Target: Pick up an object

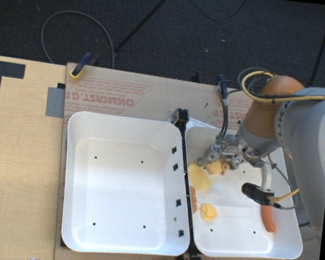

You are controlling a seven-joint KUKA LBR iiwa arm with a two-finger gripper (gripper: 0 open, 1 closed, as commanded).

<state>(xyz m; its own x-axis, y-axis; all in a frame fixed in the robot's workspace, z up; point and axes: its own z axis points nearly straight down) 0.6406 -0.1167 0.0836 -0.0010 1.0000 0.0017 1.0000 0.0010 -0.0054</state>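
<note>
In right bin [289, 248], gripper [220, 162] sits low, far-left; can't tell how open. Target yellow lump [199, 178] just near-left, maybe touching. Risk: off-centre close shoves lump against the wall.

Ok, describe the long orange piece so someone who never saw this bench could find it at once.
Take the white bin on the view's right. Along its right wall, toward the near corner, lies the long orange piece. It is slim, stick-shaped and orange, and lies alone, while the large yellow lump and the small yellow lump sit across the bin by its left wall.
</note>
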